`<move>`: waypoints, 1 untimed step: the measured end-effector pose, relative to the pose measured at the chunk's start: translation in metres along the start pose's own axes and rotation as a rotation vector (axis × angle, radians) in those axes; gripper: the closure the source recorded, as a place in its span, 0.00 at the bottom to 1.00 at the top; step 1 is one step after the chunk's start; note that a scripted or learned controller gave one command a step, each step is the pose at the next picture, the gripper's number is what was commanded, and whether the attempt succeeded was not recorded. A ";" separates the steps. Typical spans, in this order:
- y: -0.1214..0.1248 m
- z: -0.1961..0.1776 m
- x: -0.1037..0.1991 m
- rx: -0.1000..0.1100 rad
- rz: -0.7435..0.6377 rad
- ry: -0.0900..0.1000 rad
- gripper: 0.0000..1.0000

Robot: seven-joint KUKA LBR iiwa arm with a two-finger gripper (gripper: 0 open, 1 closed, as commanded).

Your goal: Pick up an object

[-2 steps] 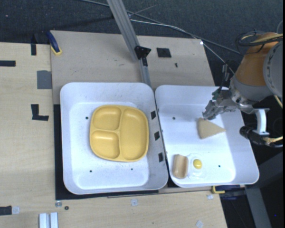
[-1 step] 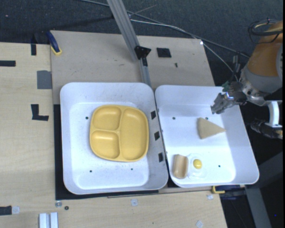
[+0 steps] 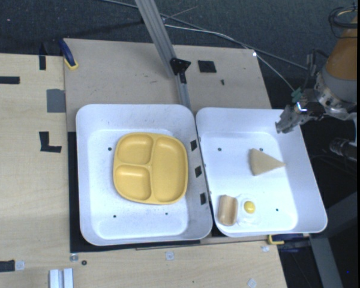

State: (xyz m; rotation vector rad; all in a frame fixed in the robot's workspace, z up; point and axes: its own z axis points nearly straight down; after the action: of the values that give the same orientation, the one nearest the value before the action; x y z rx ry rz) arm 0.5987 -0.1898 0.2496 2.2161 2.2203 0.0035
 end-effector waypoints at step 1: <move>0.011 -0.007 0.055 0.004 -0.005 0.003 1.00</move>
State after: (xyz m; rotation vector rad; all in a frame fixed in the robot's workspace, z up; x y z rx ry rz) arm 0.6095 -0.1349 0.2563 2.2144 2.2294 0.0028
